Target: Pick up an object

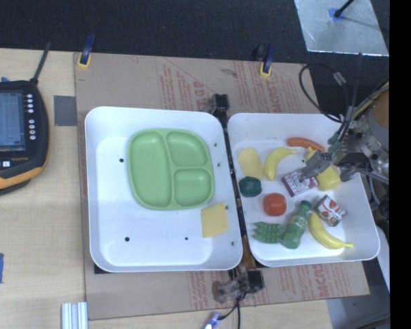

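One gripper [320, 164], fingers' state untellable, is hovering at the right bin's [370, 252] 2 o'clock, risking snagging crowded neighbouring toys.

The right bin [260, 125] is crowded: a yellow banana [277, 159], a second banana [327, 231], a red tomato [275, 203], a green bottle [296, 225], a green pea pod [266, 233], a dark green round piece [249, 186] and a small red-and-white can [330, 210] lie close together, with narrow gaps left between them. Its upper left corner is left bare. In the left bin [99, 184], the green divided plate [170, 168] and a yellow slice [215, 220] are the obstacles; wide free floor is found along its left and lower sides.
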Motion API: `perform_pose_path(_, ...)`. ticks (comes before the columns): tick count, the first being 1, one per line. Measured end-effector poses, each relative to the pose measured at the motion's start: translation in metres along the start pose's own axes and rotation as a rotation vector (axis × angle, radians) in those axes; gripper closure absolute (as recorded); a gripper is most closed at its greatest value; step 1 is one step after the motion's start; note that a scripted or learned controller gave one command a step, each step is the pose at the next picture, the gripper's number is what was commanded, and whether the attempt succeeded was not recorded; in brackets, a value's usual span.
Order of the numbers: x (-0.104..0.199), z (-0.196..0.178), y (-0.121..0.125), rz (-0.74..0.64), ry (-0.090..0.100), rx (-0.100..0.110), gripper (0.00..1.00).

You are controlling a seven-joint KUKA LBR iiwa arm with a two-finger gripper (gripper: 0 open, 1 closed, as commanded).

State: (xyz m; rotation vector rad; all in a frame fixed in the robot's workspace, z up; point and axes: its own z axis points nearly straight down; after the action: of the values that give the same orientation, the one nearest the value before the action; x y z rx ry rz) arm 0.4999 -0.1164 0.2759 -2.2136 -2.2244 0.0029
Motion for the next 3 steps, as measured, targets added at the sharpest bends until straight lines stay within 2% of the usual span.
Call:
perform_pose_path(1, -0.054, 0.082, 0.011, 0.000, -0.002, 0.001, 0.00)
perform_pose_path(2, -0.054, 0.173, 0.067, -0.003, 0.001, -0.003, 0.00)
perform_pose_path(3, -0.032, 0.184, 0.150, 0.000, 0.000, 0.001, 0.00)
